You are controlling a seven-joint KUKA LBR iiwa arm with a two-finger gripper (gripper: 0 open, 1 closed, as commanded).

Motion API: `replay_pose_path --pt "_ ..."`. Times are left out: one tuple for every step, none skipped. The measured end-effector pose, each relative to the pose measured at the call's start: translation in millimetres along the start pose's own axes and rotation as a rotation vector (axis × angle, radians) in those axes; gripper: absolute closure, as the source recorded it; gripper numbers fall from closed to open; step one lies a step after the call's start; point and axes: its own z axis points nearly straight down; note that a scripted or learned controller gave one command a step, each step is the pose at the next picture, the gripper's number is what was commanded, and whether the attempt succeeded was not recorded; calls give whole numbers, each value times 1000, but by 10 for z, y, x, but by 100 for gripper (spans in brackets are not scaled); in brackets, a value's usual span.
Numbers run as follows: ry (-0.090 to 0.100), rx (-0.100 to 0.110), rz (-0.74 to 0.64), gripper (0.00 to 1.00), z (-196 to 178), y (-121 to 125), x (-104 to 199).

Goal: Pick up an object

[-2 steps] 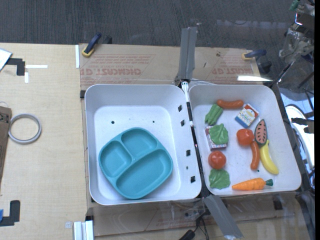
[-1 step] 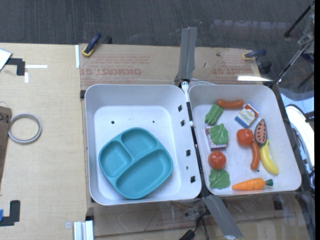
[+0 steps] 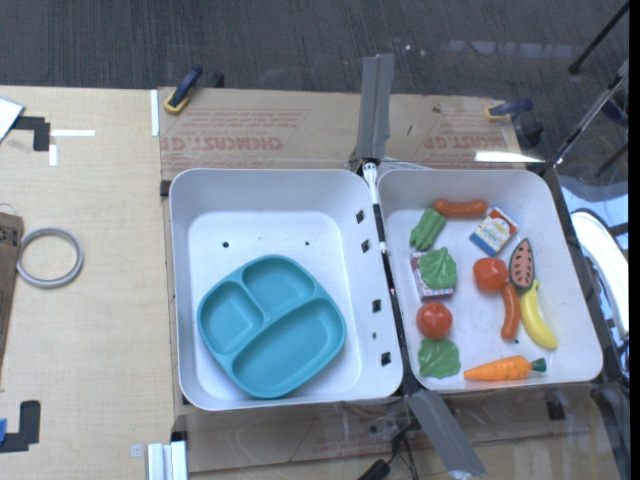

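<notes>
Toy food spread over the right-hand shallow white bin (image 3: 560,208). Along its far edge: red plastic sausage (image 3: 460,208), with green pepper (image 3: 428,228) just beside it toward the far-left corner, and small white, blue and orange carton (image 3: 494,232) toward the right. Down the right side: watermelon slice (image 3: 521,263), round red tomato (image 3: 490,273), slim orange-red chilli (image 3: 510,313) and yellow banana (image 3: 537,318), packed close together. Down the left side: green lettuce leaf on a pale box (image 3: 435,271), second red tomato (image 3: 434,318), then green leafy piece (image 3: 438,358) at the near-left corner. Orange carrot with green top (image 3: 500,369) along the near edge.

Gripper state and hold: cannot tell; same for how the toys lie relative to it.

Left-hand white bin (image 3: 200,198) with teal three-part plastic plate (image 3: 272,325) in its near half.

Brown cardboard sheet (image 3: 260,128) beyond both bins, printed in red, upside down: "CHEMCAST GP". Print on the carton too small to read. Grey tape roll (image 3: 48,256) at the left edge of the wooden bench (image 3: 90,368). Blue and yellow clamp (image 3: 183,88) on the cardboard's far-left corner.
</notes>
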Motion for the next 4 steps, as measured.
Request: replay_pose_path --pt "2 0 190 100 -1 85 120" --pt "-9 4 184 100 -34 82 137" --pt "-19 8 177 100 -68 78 154" --pt "-29 13 169 100 -104 72 174"
